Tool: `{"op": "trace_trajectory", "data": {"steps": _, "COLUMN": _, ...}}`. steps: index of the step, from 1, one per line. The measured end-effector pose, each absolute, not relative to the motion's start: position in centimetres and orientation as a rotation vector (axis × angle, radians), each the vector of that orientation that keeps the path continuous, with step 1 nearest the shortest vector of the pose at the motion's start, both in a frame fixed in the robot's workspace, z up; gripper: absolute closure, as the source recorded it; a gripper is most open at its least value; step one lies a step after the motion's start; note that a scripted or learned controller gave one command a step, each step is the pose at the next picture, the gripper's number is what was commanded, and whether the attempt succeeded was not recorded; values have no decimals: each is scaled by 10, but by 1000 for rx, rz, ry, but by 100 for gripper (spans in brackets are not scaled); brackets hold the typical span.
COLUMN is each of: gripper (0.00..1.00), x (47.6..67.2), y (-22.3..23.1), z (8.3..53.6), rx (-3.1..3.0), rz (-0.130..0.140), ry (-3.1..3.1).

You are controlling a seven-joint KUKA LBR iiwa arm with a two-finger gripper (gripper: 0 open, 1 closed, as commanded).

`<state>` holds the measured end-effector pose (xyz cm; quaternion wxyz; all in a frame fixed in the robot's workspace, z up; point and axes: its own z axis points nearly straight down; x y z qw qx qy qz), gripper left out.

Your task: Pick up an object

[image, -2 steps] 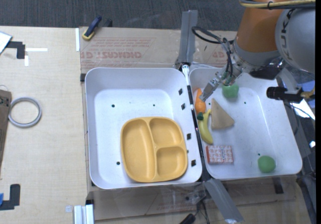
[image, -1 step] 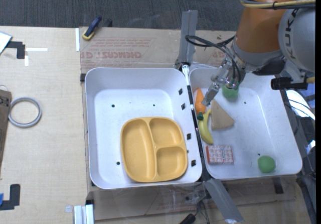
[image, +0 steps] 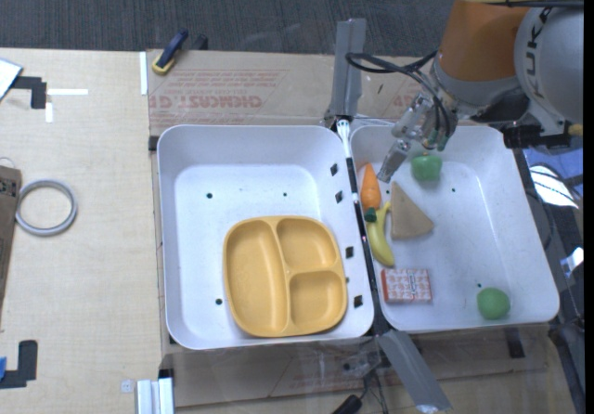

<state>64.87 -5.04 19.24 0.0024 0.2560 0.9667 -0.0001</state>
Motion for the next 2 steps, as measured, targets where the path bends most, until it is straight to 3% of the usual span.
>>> {"op": "trace_trajectory", "data": {"steps": 1, "gripper": 0, "x": 651, "y": -93, "z": 144, "rx": 638, "rz": 0, "ry": 3074}}
{"op": "trace_trajectory", "data": {"steps": 2, "gripper": 0, "x": 648, "y": -93, "z": 94, "rx": 571, "rz": 0, "ry": 3084}}
